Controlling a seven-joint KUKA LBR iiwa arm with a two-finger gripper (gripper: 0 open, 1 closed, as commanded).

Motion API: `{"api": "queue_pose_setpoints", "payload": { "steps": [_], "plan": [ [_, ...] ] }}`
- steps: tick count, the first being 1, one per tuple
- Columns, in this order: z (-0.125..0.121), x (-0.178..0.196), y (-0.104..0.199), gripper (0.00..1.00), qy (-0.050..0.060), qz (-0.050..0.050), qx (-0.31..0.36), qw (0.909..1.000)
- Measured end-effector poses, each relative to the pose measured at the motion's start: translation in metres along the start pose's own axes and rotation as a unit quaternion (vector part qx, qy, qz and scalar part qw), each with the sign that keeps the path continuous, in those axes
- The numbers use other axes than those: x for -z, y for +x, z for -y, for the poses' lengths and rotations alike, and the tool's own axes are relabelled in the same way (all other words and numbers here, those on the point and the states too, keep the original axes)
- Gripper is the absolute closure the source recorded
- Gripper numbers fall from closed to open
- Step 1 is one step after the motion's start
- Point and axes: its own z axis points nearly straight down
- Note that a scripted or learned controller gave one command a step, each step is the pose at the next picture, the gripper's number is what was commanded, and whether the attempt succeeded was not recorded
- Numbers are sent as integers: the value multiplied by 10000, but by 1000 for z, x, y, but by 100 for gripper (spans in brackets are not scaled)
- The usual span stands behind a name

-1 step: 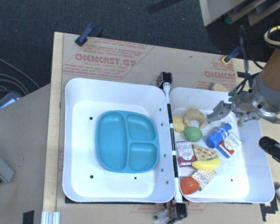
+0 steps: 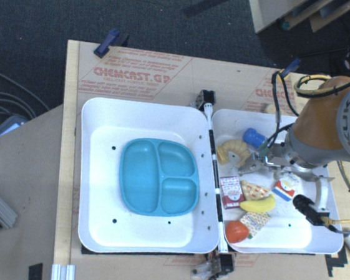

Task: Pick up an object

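Nearest the camera, a red tomato (image 2: 236, 231) lies in the right bin (image 2: 313, 246) beside a banana (image 2: 258, 205) and packets. Whether the gripper (image 2: 272, 158) is wide or closed cannot be told. Perhaps the banana, least crowded, should be approached squarely from above.

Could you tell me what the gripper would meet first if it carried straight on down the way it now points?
Probably the white bin floor or the slice-shaped food toy beside the yellow banana toy; the gripper hangs above them, depth unclear.
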Motion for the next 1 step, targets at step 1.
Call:
{"api": "queue_pose_setpoints", "payload": {
  "steps": [1],
  "plan": [
    [-18, -17, 25, 0, -16, 3, 10, 10000]
  ]
}}
